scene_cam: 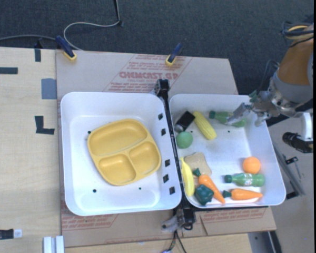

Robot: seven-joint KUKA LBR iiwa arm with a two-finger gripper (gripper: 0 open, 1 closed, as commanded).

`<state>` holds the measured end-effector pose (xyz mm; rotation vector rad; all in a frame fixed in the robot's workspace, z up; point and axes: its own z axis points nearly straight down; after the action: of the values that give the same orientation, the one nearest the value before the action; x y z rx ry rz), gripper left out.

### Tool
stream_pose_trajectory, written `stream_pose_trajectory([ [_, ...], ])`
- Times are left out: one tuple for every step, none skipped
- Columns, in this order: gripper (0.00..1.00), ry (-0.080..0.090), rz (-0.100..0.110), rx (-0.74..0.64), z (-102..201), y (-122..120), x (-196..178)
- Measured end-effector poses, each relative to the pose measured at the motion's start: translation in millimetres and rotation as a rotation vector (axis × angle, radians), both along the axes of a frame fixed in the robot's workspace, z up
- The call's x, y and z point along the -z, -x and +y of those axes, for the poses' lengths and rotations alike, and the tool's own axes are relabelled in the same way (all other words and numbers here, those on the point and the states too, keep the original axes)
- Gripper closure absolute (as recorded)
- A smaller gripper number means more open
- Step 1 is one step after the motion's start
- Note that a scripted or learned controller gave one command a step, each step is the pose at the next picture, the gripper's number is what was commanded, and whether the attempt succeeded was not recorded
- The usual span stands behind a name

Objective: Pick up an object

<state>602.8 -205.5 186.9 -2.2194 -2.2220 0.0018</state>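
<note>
My gripper [247,118] hangs over the far right corner of the right bin [263,141], with its two fingers spread and nothing between them. Its left finger reaches over the end of a small green bottle [220,116] lying against the far wall. Further left lie a yellow corn cob [204,125], a black block [184,120] and a green ball [185,139]. An orange [251,165], a second green bottle [246,179] and a carrot [246,195] sit near the front right. A tan slab [197,162], a banana [187,177], another carrot [210,186] and a dark green piece [204,194] crowd the front left.
The left bin [73,141] holds a yellow divided plate [125,151]. A black divider [167,136] with clips runs between the two bins. Bare floor of the right bin lies around its middle [229,149].
</note>
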Motion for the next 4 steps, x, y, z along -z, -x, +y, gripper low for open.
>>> stream_pose_trajectory([
  [0.00, 0.000, 0.000, -0.001, 25, -62, 39],
  [0.00, 0.002, -0.008, -0.001, 76, -68, 75],
  [0.00, 0.006, -0.027, 0.000, 98, -73, 83],
  [0.00, 0.011, -0.033, 0.001, 102, -73, 86],
])
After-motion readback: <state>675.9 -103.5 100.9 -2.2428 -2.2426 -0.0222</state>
